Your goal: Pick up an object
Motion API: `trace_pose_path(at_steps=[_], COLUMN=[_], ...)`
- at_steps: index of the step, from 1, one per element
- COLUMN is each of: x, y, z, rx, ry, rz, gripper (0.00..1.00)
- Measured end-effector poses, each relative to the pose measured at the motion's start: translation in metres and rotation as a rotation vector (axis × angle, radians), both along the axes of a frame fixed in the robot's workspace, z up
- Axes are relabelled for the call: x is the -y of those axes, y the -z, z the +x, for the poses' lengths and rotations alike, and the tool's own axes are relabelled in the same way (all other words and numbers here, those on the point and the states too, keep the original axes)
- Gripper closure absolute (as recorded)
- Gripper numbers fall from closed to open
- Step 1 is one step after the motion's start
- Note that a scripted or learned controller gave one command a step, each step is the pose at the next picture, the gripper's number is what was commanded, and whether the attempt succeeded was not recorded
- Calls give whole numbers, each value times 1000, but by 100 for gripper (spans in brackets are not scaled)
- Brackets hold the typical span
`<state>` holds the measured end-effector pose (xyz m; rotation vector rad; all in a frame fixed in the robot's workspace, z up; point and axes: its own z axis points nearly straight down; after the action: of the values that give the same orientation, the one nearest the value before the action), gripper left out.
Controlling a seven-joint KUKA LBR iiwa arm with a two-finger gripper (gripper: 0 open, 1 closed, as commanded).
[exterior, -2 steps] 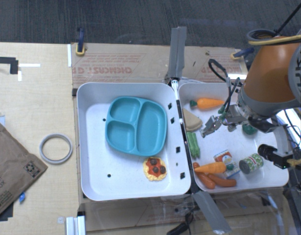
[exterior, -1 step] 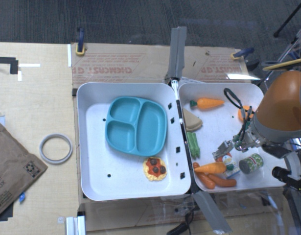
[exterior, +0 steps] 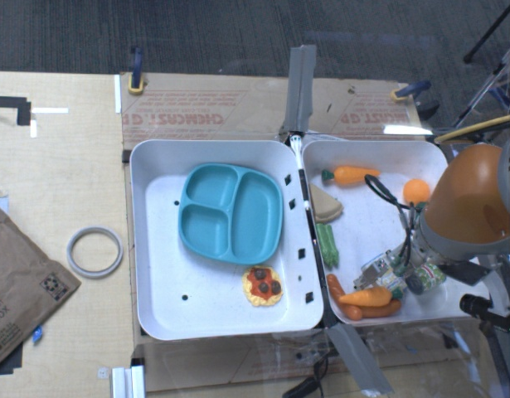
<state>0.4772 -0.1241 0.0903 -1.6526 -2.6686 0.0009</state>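
The arm's hand (exterior: 386, 274) is down low in the right bin (exterior: 379, 149), at its near right corner, right over a carrot (exterior: 366, 298) lying on its side on the bin floor. Just under that carrot, touching it, lies a darker orange sausage-like piece (exterior: 372, 311). From where I stand I cannot tell whether the hand is open or closed, or whether it has anything; the metal end is a blur of small parts.

That carrot looks like a toy: light, stiff, smooth plastic, so likely a bit slippery. It tapers, so I'd take it across the thick middle, not the thin tip, with the grip set square to its length.

The arm comes in from the right, its orange band (exterior: 472, 196) bulking large above the wrist, and the wrist is tilted down and to the left toward the carrot.

Other things in that bin: a 2nd carrot (exterior: 354, 175) near the far wall, an orange ball (exterior: 416, 191), a green pod (exterior: 327, 245) and a sandwich-like wedge (exterior: 324, 204). The left bin (exterior: 155, 305) holds a blue divided plate (exterior: 231, 212) and a small pizza toy (exterior: 263, 286).
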Motion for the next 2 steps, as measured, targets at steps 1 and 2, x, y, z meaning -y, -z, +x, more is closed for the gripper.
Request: trace_pose_path(at_steps=[1, 2], x=[1, -47], y=[-8, -100], z=[1, 16], rx=[0, 1], ry=[4, 352], rz=[0, -3], gripper=[100, 100])
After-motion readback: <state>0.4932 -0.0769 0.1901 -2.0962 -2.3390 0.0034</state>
